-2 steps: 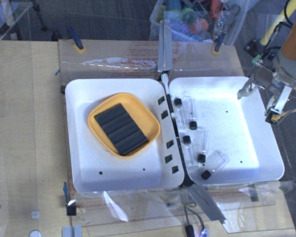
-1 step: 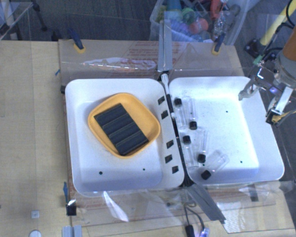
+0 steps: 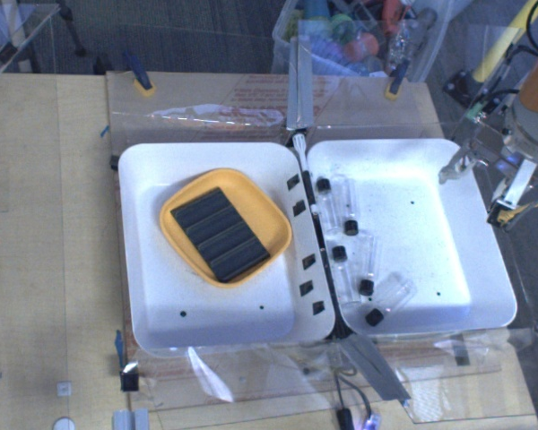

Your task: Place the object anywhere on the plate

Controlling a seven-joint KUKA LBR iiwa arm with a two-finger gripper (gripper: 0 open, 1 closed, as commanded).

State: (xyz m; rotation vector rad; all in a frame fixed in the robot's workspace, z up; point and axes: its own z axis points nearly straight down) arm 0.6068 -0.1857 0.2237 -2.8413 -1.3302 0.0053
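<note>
A black ribbed rectangular object (image 3: 222, 233) lies flat on the yellow square plate (image 3: 182, 207), which sits tilted in the left white bin (image 3: 152, 321). My gripper (image 3: 473, 195) hangs over the right edge of the right bin (image 3: 457, 240), far from the plate. Its fingers stand apart and open, with nothing between them. One grey fingertip (image 3: 448, 172) points down toward the bin's floor.
Several clear vials with black caps (image 3: 350, 227) lie along the left side of the right bin, next to the divider (image 3: 309, 231). A clear box of colourful items (image 3: 368, 16) stands behind the bins. Cables lie at the front edge.
</note>
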